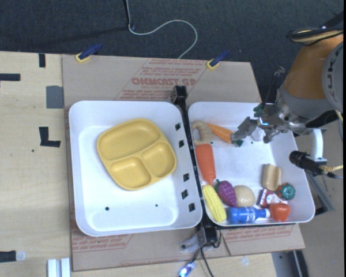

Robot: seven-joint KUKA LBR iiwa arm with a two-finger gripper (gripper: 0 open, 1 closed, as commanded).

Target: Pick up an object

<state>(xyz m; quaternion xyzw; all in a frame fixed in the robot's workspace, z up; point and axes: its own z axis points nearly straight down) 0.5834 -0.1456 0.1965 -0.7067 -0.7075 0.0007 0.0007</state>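
My gripper [255, 135] hovers over the upper part of the right bin [248, 160], open with nothing between its dark fingers [240, 135]. A small orange carrot [221, 133] lies just left of it, beside a cream-coloured piece [202, 131]. A larger carrot [206, 161] lies along the bin's left wall. Along the front sit a yellow corn cob [214, 202], a purple eggplant [226, 193], a beige potato [244, 196], a blue bottle [246, 214], a tan bread piece [270, 176] and a red fruit [281, 211].
The left bin [86, 172] holds a yellow divided plate [137, 153]. Black clips run along the wall between the two bins [186, 154]. The arm's grey and orange body [311, 79] stands at the right, with a white cable looping by the right bin's edge.
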